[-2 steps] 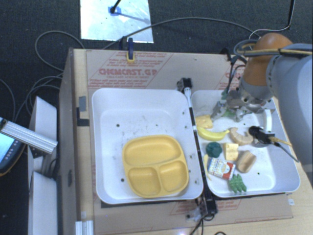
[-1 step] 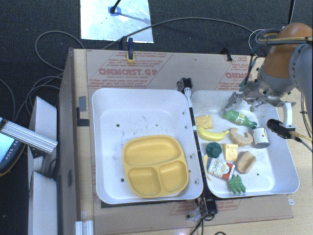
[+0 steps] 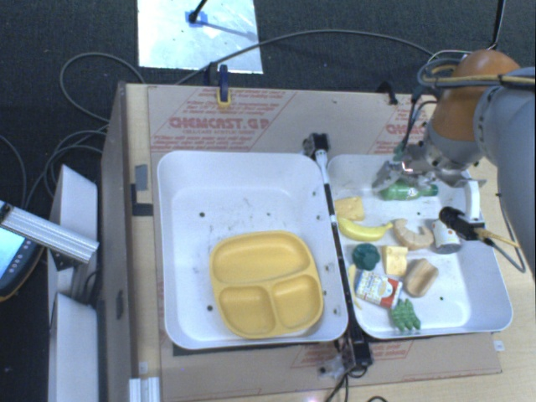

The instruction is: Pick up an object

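My gripper (image 3: 404, 172) hangs low over the back of the right bin (image 3: 494, 296), under the orange band of the arm. Just in front of it, and partly under it, lies a green bottle-shaped object (image 3: 409, 193) on the bin floor. I cannot see whether the gripper touches it. Further forward lie a yellow banana (image 3: 363, 229), a pale yellow wedge (image 3: 349, 207), a tan curved pastry (image 3: 412, 235), a dark green round piece (image 3: 365, 256), a yellow cube (image 3: 395, 260), a bread roll (image 3: 420, 276), a red-and-white packet (image 3: 376, 289) and a small green leafy piece (image 3: 405, 315).
The left bin (image 3: 180, 224) holds a yellow divided tray (image 3: 266, 283) toward its front right. A ridge between the two bins (image 3: 329, 216) runs front to back. Cables and a foil sheet (image 3: 198, 22) lie on the dark floor behind the bench.
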Action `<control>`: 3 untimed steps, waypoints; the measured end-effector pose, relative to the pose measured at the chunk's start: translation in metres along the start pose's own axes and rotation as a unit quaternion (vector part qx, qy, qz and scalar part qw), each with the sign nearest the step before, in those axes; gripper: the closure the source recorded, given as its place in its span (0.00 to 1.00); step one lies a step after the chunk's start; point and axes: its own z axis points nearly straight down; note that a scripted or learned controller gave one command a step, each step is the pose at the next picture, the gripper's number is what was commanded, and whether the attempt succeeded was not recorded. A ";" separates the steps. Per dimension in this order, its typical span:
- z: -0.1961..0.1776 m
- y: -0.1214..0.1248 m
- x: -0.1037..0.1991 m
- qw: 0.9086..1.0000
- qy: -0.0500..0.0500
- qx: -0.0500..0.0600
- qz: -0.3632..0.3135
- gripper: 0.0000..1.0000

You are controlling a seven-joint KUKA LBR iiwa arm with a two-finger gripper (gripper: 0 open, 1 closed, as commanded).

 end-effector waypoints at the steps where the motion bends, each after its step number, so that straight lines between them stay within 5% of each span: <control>1: -0.013 0.003 0.001 1.000 0.001 -0.003 -0.001 1.00; 2: -0.096 -0.061 -0.027 1.000 0.003 0.007 0.001 1.00; 3: -0.095 -0.062 -0.026 1.000 0.003 0.008 0.001 0.00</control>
